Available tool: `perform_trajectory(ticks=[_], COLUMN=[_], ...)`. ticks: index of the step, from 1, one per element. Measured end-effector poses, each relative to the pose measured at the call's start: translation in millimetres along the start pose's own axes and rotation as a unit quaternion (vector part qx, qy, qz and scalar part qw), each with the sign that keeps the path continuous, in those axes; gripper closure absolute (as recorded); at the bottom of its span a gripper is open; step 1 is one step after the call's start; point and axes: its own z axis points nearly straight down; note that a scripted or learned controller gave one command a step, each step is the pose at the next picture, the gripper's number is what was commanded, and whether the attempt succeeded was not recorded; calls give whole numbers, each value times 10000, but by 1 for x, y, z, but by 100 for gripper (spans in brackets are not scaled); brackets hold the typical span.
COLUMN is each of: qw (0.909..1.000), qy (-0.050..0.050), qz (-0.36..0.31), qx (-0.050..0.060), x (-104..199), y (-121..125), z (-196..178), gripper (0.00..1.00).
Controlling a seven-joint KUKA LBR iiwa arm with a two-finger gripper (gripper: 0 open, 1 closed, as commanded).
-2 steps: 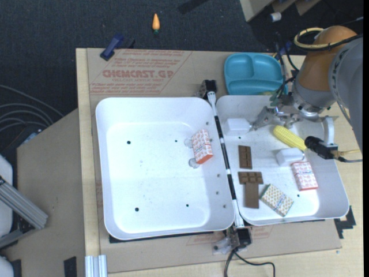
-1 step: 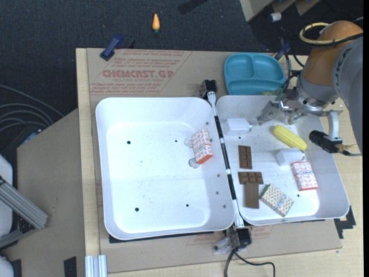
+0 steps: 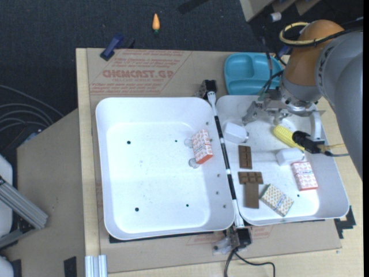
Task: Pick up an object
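Ridged yellow corn cob, glossy bin

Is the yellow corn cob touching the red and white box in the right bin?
Apart: camera view shows bare bin floor between yellow corn cob and red and white box.

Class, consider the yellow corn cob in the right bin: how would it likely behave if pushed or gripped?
The corn cob looks rounded and elongated, so it would probably roll if nudged sideways. Its bumpy surface may help grip, though its tapered shape could let it slip from the fingers.
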Motion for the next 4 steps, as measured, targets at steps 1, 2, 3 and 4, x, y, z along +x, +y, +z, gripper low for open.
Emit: perform_trajectory(ticks=[1,2,3,4], qw=[10000,10000,10000,10000], qy=[-2,0,0,-1], qz=[2,6,8,12], qx=[4,5,6,-2], x=[26,23,40,40], y=[-39,-100,-151,-150], z=[0,1,1,-9], gripper=[0,0,0,100])
